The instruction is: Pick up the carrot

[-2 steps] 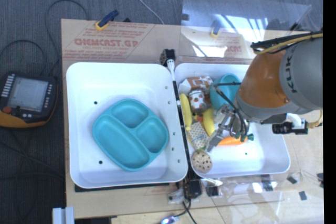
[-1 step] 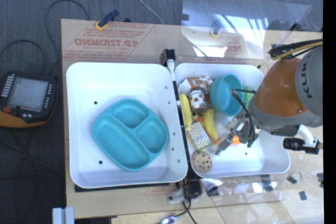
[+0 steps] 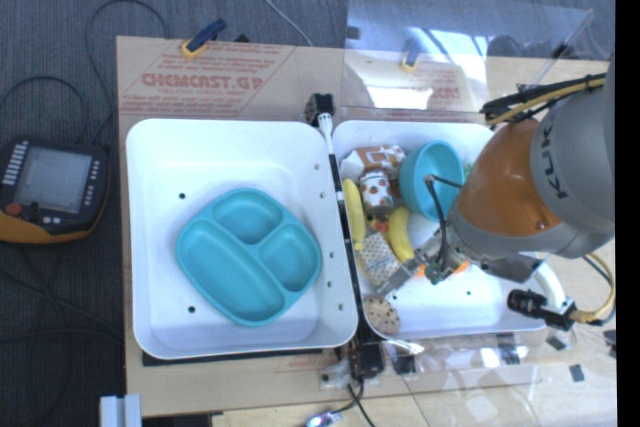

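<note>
Your arm's orange band (image 3: 510, 185) looms closest, over the right bin (image 3: 470, 310), with the gripper (image 3: 432, 267) low beside the bananas (image 3: 398, 233). You can see a bit of orange, seemingly the carrot (image 3: 447, 267), at its tip. Whether the hand is apart or clamped, you cannot tell.

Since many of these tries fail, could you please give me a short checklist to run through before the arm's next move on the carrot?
1. Claw over the right bin: ok.
2. Carrot located, an orange bit at the claw tip: ok.
3. Carrot seen between the claw's tips: cannot tell.
4. Neighbours clear of the claw: not ok, the banana lies right beside it.
5. Blue bowl clear of the arm: not ok, the wrist overlaps it.
</note>
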Controlling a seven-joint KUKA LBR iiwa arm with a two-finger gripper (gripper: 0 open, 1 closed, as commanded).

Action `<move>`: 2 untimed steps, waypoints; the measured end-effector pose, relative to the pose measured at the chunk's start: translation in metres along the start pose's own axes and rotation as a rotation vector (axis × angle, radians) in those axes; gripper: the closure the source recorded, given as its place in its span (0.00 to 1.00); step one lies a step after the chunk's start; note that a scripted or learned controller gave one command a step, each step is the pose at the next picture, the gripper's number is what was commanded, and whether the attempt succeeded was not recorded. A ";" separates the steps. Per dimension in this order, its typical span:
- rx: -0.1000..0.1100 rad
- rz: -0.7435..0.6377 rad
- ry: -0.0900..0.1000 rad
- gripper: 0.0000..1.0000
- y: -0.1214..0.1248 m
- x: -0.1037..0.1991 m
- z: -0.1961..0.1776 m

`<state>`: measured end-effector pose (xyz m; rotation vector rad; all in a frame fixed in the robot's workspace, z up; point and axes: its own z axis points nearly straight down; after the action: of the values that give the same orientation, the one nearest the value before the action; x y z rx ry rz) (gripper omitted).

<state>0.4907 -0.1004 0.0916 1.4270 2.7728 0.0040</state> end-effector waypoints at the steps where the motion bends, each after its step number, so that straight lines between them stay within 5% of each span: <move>1: -0.001 -0.003 0.000 1.00 0.002 0.000 -0.010; 2: 0.000 -0.003 0.010 1.00 -0.003 -0.002 -0.001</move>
<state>0.4897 -0.1035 0.0927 1.4272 2.7821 0.0111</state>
